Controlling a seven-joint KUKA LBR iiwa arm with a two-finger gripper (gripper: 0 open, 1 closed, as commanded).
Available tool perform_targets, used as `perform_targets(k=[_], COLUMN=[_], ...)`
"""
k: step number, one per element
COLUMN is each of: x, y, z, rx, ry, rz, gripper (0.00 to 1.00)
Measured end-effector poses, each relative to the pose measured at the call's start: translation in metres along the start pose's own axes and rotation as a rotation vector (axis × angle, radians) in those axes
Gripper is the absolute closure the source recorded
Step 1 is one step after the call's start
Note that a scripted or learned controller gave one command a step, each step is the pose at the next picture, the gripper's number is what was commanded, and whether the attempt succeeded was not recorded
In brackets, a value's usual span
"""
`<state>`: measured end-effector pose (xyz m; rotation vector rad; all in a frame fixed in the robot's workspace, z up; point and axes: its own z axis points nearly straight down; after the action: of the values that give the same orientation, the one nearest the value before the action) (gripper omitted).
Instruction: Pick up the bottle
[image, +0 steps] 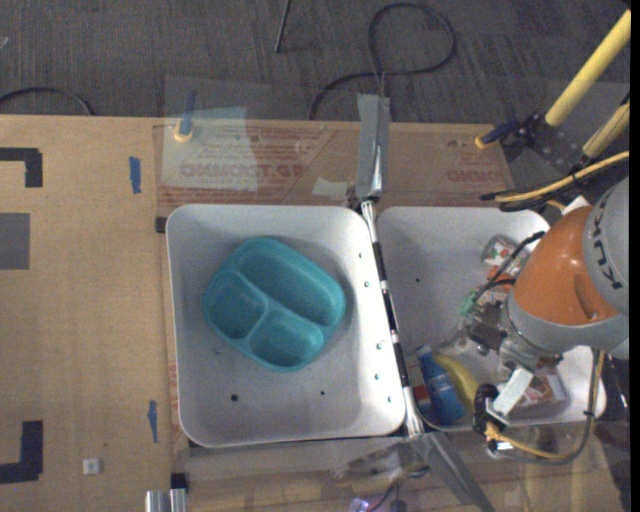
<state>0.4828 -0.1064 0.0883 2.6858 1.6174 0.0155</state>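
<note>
Arm over right bin | pincer state: cannot tell | bottle blue, front-left corner, beside yellow item | teal divided plate in left bin

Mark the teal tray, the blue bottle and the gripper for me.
teal tray (275, 302): camera view, left bin, on its central divider.
blue bottle (441, 390): camera view, right bin, on its blue body.
gripper (497, 400): camera view, right bin, at the fingertips.
</note>
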Motion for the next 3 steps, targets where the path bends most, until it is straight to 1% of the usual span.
perform_targets(k=[1,2,3], x=[0.007,0.007,0.027], y=[-0.004,0.003,0.034], z=[0.0,-0.003,0.002], rx=[-0.004,-0.015,0.004], ry=[-0.003,0.007,-0.01], rz=[0.183,0.569,0.806], gripper=[0.0,0.0,0.0])
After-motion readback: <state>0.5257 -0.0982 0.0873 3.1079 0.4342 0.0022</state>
